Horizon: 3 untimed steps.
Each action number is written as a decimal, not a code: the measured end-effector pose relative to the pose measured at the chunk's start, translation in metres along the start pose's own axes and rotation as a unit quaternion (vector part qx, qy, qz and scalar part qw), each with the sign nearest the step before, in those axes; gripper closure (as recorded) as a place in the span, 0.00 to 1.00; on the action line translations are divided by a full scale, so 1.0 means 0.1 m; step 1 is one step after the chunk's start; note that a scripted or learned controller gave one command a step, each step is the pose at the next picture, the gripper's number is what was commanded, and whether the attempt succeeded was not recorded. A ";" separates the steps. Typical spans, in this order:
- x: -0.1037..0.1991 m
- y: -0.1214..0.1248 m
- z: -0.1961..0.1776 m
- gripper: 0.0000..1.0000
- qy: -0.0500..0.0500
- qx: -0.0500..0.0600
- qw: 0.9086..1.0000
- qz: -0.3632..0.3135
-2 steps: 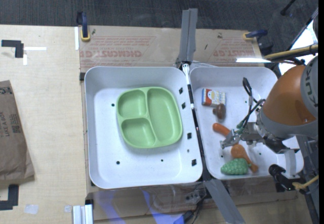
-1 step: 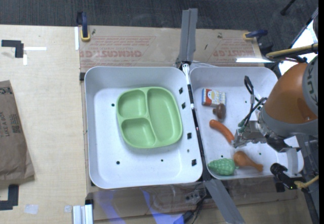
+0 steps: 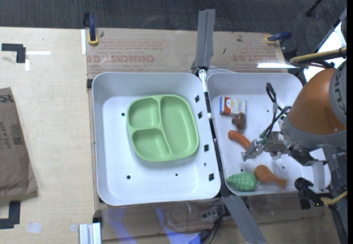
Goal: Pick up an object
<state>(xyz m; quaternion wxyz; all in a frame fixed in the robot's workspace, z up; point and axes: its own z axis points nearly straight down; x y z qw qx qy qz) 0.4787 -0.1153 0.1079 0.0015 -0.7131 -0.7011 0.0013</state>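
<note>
White plastic bins were counted as two, side by side. In the left bin [image 3: 110, 182] one green divided plate [image 3: 163, 126] was seen. In the right bin [image 3: 253, 84] five loose things were counted: one small carton [image 3: 232, 106], one brown lump [image 3: 239, 121], one orange carrot-like piece [image 3: 239, 139], one green leafy toy [image 3: 242, 182] and one drumstick [image 3: 269, 175].

The gripper [image 3: 249, 153] was seen low in the right bin, just beside the carrot-like piece and near the drumstick. Whether it was spread or closed could not be made out, and nothing was seen held in it. The step was judged to be the approach to a grasp. A sure closing on one piece and a straight lift were judged to be called for next.
</note>
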 end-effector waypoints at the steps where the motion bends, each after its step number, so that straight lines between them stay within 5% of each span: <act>1: 0.11 0.52 0.17 0.00 -0.001 -0.001 0.996 -0.094; 2: 0.09 0.52 0.08 1.00 -0.001 -0.001 0.996 -0.094; 3: 0.96 0.99 -0.84 1.00 -0.001 -0.001 1.000 -0.018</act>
